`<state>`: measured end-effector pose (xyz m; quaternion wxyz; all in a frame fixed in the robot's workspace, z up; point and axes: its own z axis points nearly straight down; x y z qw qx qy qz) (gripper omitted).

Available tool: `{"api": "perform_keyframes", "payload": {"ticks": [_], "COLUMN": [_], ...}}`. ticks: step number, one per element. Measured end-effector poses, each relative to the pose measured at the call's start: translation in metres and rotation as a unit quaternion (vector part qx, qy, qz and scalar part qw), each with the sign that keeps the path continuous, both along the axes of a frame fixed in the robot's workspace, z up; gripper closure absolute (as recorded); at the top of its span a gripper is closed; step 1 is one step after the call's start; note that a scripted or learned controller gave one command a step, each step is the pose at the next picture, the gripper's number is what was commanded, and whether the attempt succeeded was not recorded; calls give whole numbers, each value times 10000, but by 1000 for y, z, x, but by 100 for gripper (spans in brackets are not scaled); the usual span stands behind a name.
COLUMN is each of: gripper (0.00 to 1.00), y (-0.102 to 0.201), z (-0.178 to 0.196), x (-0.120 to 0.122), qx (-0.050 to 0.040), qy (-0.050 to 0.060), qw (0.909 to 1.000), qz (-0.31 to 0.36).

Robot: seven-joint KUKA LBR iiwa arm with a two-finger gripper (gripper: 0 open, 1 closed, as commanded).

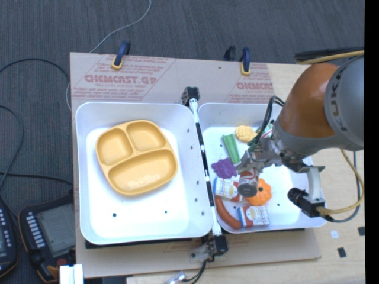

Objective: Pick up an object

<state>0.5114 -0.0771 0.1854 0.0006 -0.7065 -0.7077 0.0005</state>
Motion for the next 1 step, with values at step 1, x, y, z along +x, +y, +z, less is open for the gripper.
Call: {"api": "perform_keyframes", "payload": {"ticks": [1], "gripper": [100], "y": [24], "z": [17], "x": [-8], "qx": [-2], "qy": [-10], "qw": [10000], "qz": [-3]}}
